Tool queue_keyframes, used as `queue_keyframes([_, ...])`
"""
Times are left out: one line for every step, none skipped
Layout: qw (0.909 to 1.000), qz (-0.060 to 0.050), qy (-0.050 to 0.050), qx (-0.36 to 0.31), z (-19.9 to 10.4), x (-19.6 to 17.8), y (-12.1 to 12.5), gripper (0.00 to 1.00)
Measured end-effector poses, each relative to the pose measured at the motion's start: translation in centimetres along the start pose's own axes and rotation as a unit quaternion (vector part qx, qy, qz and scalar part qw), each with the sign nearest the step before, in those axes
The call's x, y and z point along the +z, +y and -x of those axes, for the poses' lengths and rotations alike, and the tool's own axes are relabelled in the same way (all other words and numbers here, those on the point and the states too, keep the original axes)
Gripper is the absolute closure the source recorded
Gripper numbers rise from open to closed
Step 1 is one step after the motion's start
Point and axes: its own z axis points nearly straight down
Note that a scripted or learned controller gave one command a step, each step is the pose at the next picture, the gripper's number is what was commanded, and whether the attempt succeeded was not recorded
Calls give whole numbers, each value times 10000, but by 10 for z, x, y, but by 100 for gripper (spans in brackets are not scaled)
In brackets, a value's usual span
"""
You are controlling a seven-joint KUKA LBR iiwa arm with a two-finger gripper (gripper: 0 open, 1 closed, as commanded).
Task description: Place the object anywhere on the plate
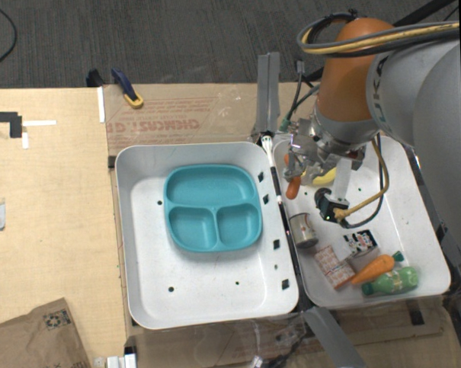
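Teal and three-sectioned, the plate [213, 207] lies in the left bin [142, 244]. At its three o'clock, above the right bin's [422, 209] near wall, the gripper [297, 167] seemingly pinches a small orange object [292, 187].

A robotics lab is showing here: an industrial arm [397, 65] trailing bundled cables is reaching over two white bins [134, 245] sitting on a bench [49, 225] patched with cardboard [182, 117], with tape markers and grey carpet [132, 31] lying beyond.
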Motion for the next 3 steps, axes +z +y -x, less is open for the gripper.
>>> queue_keyframes([9968, 5, -4, -793, -115, 18, -36, 100])
queue_keyframes([9902, 12, -4, -1400, -170, 0, -67, 100])
queue_keyframes([9902, 11, -3, -1393, -169, 0, -67, 0])
